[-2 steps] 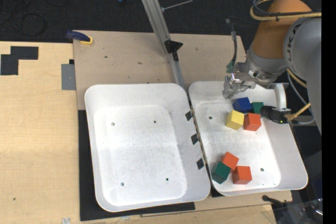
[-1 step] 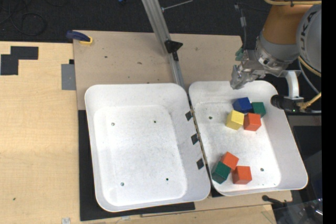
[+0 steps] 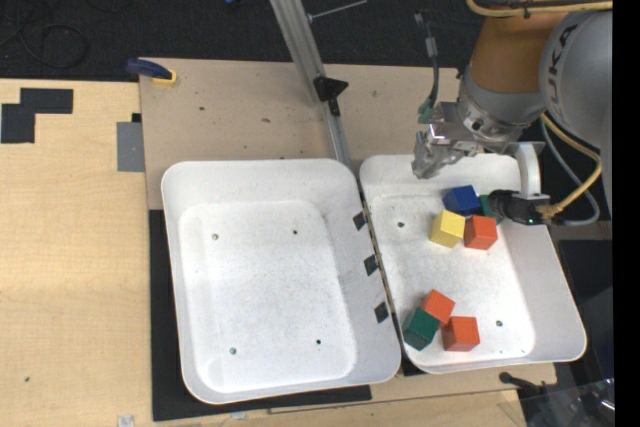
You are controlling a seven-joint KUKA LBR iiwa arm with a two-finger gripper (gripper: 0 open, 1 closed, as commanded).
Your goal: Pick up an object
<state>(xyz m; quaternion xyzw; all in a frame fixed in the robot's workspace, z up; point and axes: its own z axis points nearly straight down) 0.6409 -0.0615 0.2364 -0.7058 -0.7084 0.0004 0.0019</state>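
Note:
My gripper hangs over the far edge of the right bin, up and to the left of a cluster of blocks. That cluster has a blue block, a yellow block and an orange block, with a small green piece beside the blue one. Near the bin's front lie an orange block, a green block and another orange block. Nothing shows between the gripper's fingers.
The left bin sits beside the right one, joined by black clips. A slanted aluminium rail rises behind the bins. The arm's orange band looms at upper right, with cables around it.

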